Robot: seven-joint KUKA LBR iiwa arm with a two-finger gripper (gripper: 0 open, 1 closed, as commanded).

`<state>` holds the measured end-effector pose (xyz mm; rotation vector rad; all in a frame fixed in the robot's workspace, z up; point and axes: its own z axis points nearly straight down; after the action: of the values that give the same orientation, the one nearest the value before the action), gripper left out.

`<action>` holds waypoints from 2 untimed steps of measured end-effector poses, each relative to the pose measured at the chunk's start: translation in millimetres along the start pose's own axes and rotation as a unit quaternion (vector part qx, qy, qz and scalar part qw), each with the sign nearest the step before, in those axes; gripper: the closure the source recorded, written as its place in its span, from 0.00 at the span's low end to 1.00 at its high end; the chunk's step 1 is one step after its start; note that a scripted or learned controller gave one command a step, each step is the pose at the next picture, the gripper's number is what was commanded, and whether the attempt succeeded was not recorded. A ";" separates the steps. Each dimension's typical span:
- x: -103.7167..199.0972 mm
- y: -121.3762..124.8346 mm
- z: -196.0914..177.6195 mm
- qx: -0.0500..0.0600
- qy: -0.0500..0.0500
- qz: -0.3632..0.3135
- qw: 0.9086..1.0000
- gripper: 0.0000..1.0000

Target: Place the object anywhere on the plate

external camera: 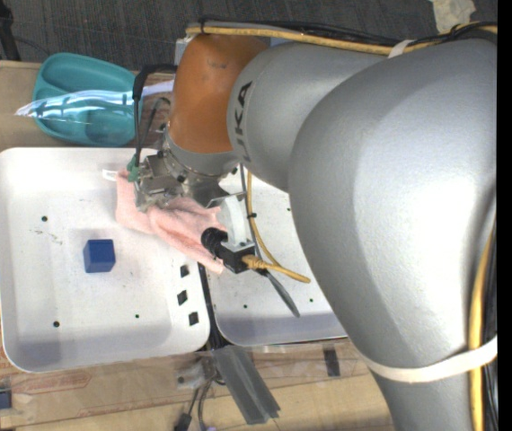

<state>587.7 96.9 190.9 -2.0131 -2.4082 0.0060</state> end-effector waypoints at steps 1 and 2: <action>63.2 -37.5 12.1 0.001 0.000 0.101 0.995 1.00; 124.7 -83.2 -19.4 0.000 0.000 0.098 0.995 1.00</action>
<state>483.8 204.9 210.7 -2.2395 -2.1999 0.0076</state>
